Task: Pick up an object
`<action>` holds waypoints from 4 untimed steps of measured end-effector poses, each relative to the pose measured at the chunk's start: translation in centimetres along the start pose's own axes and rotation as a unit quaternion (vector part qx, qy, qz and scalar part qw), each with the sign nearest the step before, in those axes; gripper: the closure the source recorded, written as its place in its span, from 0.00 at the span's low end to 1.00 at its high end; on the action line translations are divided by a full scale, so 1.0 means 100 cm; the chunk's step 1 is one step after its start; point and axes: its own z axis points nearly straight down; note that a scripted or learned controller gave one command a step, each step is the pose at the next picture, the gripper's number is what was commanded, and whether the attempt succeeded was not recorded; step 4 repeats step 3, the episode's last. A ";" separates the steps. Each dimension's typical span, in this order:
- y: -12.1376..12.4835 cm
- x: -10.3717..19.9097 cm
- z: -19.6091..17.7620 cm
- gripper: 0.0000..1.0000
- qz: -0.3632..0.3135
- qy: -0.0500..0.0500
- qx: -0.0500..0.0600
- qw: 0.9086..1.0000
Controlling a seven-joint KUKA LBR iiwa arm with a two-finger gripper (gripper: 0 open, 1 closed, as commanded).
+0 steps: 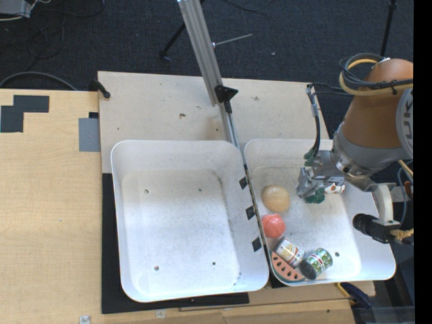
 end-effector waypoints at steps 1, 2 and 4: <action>0.020 0.042 -0.003 1.00 0.001 -0.001 -0.001 1.000; 0.027 0.095 0.006 1.00 0.001 -0.001 0.000 1.000; 0.046 0.147 -0.003 1.00 0.001 -0.001 -0.001 1.000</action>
